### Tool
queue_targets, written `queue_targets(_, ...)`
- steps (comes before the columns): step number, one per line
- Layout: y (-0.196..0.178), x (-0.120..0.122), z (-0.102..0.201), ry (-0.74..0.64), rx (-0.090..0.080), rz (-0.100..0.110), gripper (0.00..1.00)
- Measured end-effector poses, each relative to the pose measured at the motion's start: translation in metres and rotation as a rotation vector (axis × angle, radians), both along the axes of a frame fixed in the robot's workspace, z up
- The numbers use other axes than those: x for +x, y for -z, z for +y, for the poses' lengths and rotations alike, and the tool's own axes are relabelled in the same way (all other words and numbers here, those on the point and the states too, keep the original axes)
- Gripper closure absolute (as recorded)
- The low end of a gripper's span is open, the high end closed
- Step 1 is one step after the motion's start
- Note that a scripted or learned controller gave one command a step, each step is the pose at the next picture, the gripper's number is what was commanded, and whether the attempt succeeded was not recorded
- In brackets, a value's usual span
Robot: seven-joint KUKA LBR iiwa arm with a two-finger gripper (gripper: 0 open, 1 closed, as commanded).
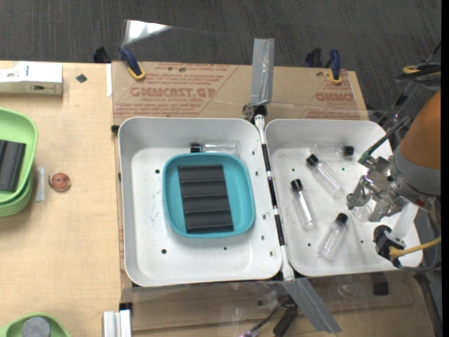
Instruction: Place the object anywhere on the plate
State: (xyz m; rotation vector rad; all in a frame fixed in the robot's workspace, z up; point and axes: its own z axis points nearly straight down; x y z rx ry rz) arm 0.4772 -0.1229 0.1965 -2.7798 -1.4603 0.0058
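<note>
My claw (pixel 361 201) hangs low at the right, over the right bin (pixel 295 258), by little tubes (pixel 302 202). I can't tell its grip.

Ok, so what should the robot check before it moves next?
1. Teal plate sits flat in the left bin: ok.
2. Room on the plate: a black ridged insert covers its middle, with teal rim bare around it: ok.
3. Vials to pick from lie in the right bin, one near its middle: ok.
4. One vial lies in the left bin behind the plate, not on it: not ok.
5. End effector is over the right bin's right side: ok.
6. Whether the end effector holds a vial: cannot tell.
</note>
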Motion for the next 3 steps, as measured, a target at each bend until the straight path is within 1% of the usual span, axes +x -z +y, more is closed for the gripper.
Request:
queue_targets(1,-0.008,0.0,-0.001,-0.002,-0.001,0.004,1.0)
queue_targets(2,0.006,0.0,0.035,-0.283,0.001,0.0,1.0)
queue_targets(3,-0.009,0.0,0.101,-0.402,0.001,-0.001,1.0)
